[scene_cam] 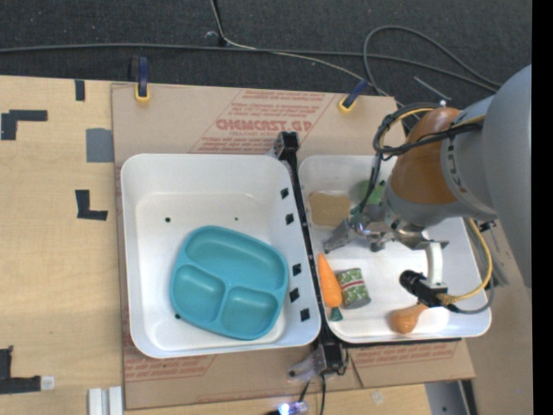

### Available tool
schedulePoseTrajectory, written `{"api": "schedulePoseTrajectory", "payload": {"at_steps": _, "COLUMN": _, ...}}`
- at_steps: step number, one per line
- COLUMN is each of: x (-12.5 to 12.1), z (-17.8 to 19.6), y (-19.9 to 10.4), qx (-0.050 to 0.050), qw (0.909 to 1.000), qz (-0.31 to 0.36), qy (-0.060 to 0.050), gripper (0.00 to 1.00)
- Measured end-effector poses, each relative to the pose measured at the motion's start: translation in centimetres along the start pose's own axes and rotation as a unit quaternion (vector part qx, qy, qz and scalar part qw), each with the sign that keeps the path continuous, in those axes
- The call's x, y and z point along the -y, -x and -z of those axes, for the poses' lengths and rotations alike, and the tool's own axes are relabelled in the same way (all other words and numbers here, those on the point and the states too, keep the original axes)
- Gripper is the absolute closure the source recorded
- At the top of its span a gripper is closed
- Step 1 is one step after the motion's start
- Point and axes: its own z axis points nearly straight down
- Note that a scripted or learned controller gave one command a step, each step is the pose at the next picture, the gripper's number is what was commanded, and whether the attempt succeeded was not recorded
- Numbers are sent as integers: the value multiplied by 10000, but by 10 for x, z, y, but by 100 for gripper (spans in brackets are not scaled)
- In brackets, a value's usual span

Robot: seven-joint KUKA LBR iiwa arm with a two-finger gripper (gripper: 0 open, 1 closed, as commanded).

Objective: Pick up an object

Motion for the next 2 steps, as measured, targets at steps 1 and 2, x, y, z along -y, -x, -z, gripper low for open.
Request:
{"api": "schedulePoseTrajectory", "payload": {"at_steps": 1, "x": -1, "z": 13, "y": -1, "qx": -3, "qw": 10000, "qz": 7, "qy": 2, "gripper": 100}}
{"api": "schedulePoseTrajectory", "payload": {"at_steps": 2, "x": -1, "z": 75, "y": 1, "qx": -2, "qw": 10000, "qz": -1, "qy": 28, "gripper": 100}}
